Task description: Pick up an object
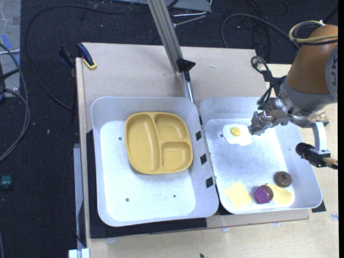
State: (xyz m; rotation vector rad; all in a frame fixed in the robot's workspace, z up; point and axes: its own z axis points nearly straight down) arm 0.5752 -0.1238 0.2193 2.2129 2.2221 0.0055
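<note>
In the right bin (301, 168) lie a toy fried egg (236, 134) at the far left, a pale yellow slab (238, 194) at the near left, a purple piece (263, 194) beside it, another pale yellow piece (283, 197) and a brown round piece (282, 179). My gripper (257, 126) hangs over the bin's far side, just right of the fried egg, its tip close to the egg's edge. Nothing shows between its fingers.
The left bin (107, 160) holds a yellow divided plate (159, 142). A slanted metal pole (167, 31) runs from the back down to the gap between the bins. Cables lie on the dark floor around the bench.
</note>
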